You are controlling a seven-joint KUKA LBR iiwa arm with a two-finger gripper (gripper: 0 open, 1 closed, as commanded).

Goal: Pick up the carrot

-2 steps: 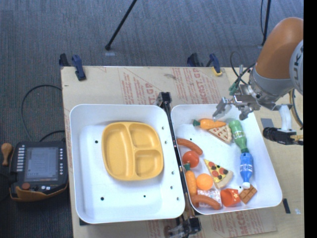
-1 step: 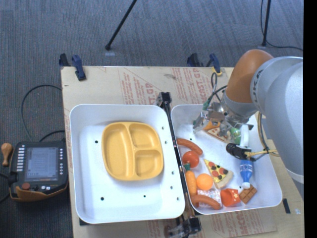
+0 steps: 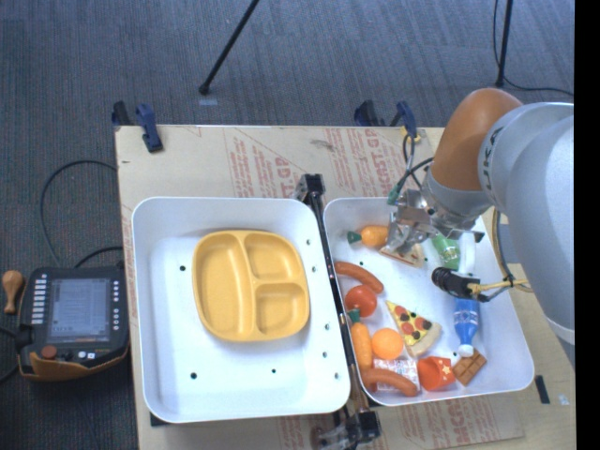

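Note:
The carrot (image 3: 362, 345) is a long orange toy with a green top, lying lengthwise against the left wall of the right bin (image 3: 517, 345), near its front. It touches an orange ball (image 3: 386, 344) on its right. My gripper (image 3: 410, 239) hangs over the back part of the same bin, well behind the carrot and to its right. It is low above a small tan wedge (image 3: 409, 254). A shorter orange vegetable with a green stem (image 3: 372, 236) lies just left of the gripper.
Around the carrot the right bin is crowded: a sausage (image 3: 360, 274), a tomato (image 3: 361, 299), a pizza slice (image 3: 411, 324), a blue bottle (image 3: 466, 322), a red pepper (image 3: 434, 373) and another sausage (image 3: 394, 381). The left bin (image 3: 155, 345) holds a yellow divided plate (image 3: 251, 282).

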